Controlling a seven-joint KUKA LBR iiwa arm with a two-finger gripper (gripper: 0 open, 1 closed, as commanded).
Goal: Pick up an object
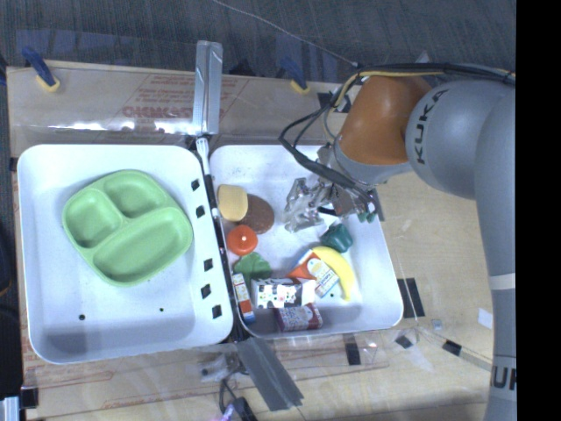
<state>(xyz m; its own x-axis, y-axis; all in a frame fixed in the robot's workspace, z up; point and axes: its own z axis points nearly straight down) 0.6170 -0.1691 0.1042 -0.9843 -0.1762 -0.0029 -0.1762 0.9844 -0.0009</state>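
My gripper (302,210) hangs over the middle of the right bin (263,160), its metal fingers pointing down and left. Nothing shows between them. Just left of it lie a yellow bun-like piece (232,202) and a brown round piece (259,212). Below are an orange-red tomato (242,239), a green leafy toy (254,264), a banana (340,270), a dark green piece (337,236) and small printed boxes (282,295). The arm's orange band (379,117) sits above the bin's far right corner.
The left bin (53,323) holds a green divided plate (128,226). A metal divider bar (208,86) stands between the bins at the back. Black cables (307,130) loop near the wrist. Bare bin floor lies at the right bin's far left.
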